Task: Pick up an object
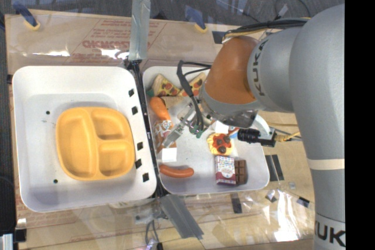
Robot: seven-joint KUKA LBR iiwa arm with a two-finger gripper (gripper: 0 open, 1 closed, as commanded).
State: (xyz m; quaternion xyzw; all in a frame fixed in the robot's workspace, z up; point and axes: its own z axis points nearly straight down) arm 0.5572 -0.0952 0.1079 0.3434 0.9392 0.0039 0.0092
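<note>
The right bin [202,183] holds several toy foods. An orange carrot-like piece [158,107] lies near its left wall, with a pizza slice [167,88] behind it. A red-brown sausage [176,171] rests at the front left. A small dark red box [229,170] sits at the front right, and a flat piece with red fruit on it [222,142] lies just behind the box. My gripper [174,133] hangs low over the bin's left half, just in front of the carrot piece and above a small white card [169,154]. The arm's orange band [229,70] hides the bin's back right.
The left bin [35,85] holds a yellow divided plate [94,142]. A black taped divider [142,120] runs between the two bins. Cables [275,136] trail off the wrist at the right. The grey arm body [319,85] covers the right side.
</note>
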